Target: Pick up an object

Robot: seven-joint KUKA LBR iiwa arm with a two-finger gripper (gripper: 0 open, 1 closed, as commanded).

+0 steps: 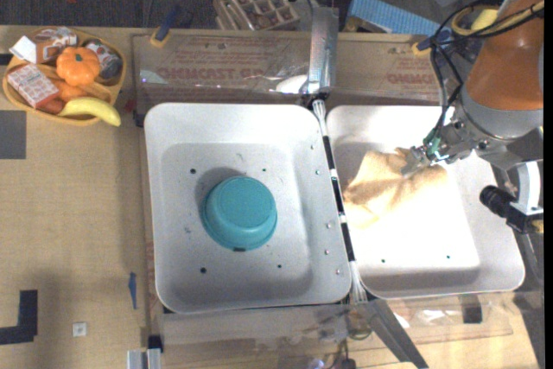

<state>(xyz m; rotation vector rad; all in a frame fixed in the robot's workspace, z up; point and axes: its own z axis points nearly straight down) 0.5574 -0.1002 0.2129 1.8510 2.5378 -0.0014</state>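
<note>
Gripper [427, 153] is down in the right bin [497, 272], right at the upper-right end of the tan cloth [384, 179]. Whether it's pinching, I can't tell. The cloth trails away lower-left toward the divider. The teal bowl [240, 213] sits in the left bin [173, 143].

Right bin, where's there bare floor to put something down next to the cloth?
The right bin has bare floor along its near side, in front of the tan cloth. Crowded: its upper part, where the gripper meets the cloth's end. In the left bin, bare floor rings the teal bowl.
</note>
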